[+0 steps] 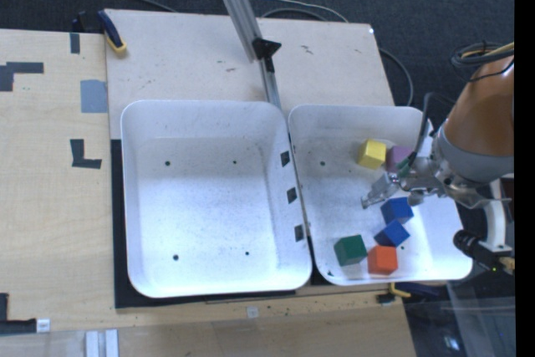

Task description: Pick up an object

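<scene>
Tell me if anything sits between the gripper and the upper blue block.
Nothing visible does. The gripper hangs in the right bin right above the upper blue block, with the yellow block off to the side.

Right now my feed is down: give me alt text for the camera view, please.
The gripper reaches in from the right and hangs low over the right bin, among a yellow block, a purple block, two blue blocks, a green block and an orange block. The left bin lies beside it on the bench.
</scene>
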{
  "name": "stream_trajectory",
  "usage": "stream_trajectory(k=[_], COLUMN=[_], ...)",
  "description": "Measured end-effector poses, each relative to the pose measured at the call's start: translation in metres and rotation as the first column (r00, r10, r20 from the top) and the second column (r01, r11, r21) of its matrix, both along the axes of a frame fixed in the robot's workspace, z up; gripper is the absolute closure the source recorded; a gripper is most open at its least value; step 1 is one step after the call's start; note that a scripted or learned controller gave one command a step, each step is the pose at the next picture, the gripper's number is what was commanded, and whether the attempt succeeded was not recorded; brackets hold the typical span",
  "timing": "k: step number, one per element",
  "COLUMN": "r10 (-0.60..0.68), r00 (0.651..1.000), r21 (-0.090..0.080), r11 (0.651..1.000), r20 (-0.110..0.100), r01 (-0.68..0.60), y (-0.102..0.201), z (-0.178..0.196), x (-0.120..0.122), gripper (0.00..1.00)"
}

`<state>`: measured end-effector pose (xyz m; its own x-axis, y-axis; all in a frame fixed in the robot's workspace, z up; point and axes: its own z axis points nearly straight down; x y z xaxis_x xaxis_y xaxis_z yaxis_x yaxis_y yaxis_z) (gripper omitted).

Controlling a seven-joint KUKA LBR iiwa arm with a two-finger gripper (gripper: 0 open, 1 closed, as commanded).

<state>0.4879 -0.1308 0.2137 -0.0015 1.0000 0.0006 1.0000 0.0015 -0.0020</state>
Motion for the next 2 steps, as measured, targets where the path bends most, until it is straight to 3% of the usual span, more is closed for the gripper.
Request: stream_trajectory(k=[1,2], r10=[-0.001,0.002], r00=[1.0,1.0], r21=[-0.005,-0.001], r11=[1.0,1.0], r20=[0.01,0.003], r01=[0.001,-0.002], y=[-0.031,-0.037], z=[-0.1,-0.123], x=[-0.003,0.063], gripper=[0.0,0.0])
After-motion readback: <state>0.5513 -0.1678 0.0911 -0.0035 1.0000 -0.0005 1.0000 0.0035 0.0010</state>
